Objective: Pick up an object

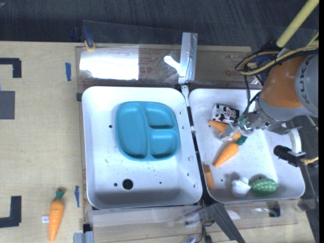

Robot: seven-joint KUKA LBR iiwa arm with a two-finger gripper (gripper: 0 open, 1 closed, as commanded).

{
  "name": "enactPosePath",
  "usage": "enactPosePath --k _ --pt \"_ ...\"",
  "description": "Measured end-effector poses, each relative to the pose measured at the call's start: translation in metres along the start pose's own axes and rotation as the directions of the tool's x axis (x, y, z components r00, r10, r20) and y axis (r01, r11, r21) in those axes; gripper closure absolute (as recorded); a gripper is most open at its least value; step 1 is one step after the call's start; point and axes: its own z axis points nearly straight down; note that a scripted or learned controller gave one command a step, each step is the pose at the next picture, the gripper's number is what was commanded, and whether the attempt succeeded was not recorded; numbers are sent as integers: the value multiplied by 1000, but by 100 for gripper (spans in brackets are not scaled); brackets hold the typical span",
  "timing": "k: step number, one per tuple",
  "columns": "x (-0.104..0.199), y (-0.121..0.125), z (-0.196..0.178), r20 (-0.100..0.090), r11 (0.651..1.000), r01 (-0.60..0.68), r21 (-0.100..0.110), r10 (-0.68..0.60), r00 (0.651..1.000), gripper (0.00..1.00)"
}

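Note:
In the right bin [283,178] a toy carrot [225,155] lies slanted near the middle, its green top pointing up-right. A black-and-white toy [224,113] rests at the bin's far side, with an orange piece [218,126] just below it. A white object [240,187] and a green knobbly object [264,186] sit together at the near edge. My gripper [239,130] hangs low over the bin, just above the carrot's green top and to the right of the orange piece. The grey arm with its orange band [283,90] comes in from the right.
A blue divided plate [148,129] lies in the left bin [101,181]. A small orange item [208,178] leans on the right bin's left wall. Another toy carrot [55,214] lies on the bench at lower left. Cables and a yellow rod [298,16] cross the upper right.

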Motion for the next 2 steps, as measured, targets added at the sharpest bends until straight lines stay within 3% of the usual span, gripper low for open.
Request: enactPosePath --k 1,2 --pt "-1 0 -10 1 1000 -1 -2 1 1000 100" --pt "-1 0 -10 0 1000 -1 -1 1 1000 0"
